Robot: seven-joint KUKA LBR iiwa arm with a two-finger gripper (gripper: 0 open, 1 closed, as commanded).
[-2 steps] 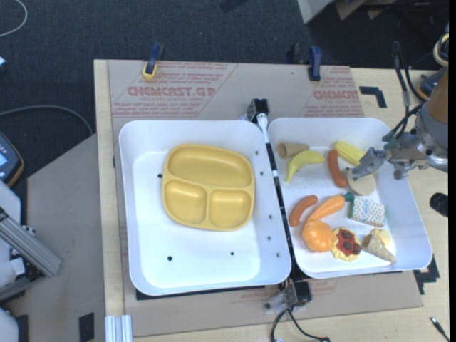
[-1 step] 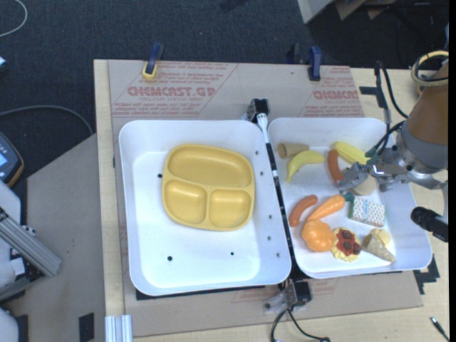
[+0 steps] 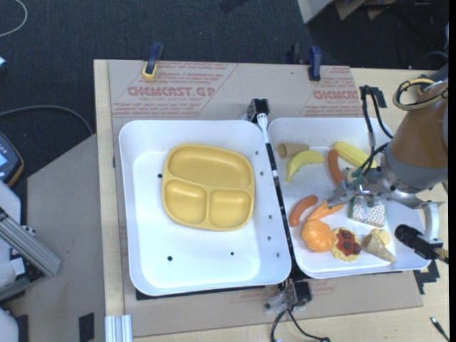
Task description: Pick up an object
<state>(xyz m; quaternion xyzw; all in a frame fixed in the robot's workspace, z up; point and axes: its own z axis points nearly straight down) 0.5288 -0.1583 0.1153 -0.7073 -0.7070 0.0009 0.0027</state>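
The right bin (image 3: 313,130) holds several toy foods: a yellow banana (image 3: 303,162), a second yellow piece (image 3: 350,153), a red-orange sausage (image 3: 334,167), another sausage (image 3: 303,209), a carrot (image 3: 324,212), an orange fruit (image 3: 318,236), a pizza slice (image 3: 346,244), a tan wedge (image 3: 378,244) and a small brown piece (image 3: 283,149). My gripper (image 3: 356,189) reaches in from the right and hangs low over the bin's middle, just right of the carrot and beside a white patterned packet (image 3: 368,212). I see nothing between its fingers.
The left bin (image 3: 139,191) holds a yellow three-compartment plate (image 3: 208,187). A black divider strip (image 3: 271,173) runs between the bins. Clamps (image 3: 150,68) sit on the cardboard bench's far edge, and cables (image 3: 370,112) trail by the arm.
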